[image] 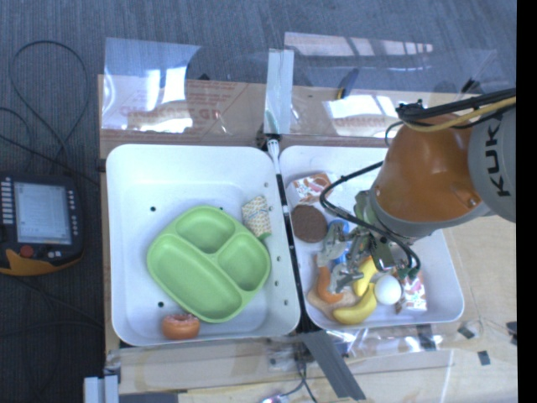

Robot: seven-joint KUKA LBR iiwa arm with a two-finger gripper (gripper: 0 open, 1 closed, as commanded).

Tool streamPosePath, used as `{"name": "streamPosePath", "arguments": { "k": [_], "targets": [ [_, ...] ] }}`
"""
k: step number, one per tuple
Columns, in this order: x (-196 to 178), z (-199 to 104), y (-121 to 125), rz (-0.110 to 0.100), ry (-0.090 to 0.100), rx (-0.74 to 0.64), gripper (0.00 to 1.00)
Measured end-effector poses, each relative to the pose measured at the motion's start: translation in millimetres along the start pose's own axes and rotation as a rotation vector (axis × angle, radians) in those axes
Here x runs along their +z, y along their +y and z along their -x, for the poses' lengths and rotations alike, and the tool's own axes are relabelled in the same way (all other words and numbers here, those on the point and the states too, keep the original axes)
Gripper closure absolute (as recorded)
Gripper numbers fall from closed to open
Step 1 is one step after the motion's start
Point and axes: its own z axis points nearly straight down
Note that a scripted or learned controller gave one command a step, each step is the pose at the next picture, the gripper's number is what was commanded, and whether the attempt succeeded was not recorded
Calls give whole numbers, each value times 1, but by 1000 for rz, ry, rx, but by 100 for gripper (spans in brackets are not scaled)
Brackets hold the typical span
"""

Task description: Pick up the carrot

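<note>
Carrot (325, 285): lay in right bin (445, 305), unlifted. Gripper (348, 254): lowered just above it; grip and opening could not be told.

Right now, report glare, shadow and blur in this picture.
Camera view: strong glare on the clear panels behind both bins; the arm shades the right bin, where the gripper and carrot look soft; the green plate is evenly lit and sharp.
</note>
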Motion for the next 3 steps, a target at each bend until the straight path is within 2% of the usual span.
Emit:
{"name": "streamPosePath", "arguments": {
  "k": [1,2,3],
  "targets": [
    [-100,27,-26,-3,-3,-122,100],
    [-96,26,-26,0,4,-122,0],
    [15,2,-84,2,14,66,0]
  ]
}}
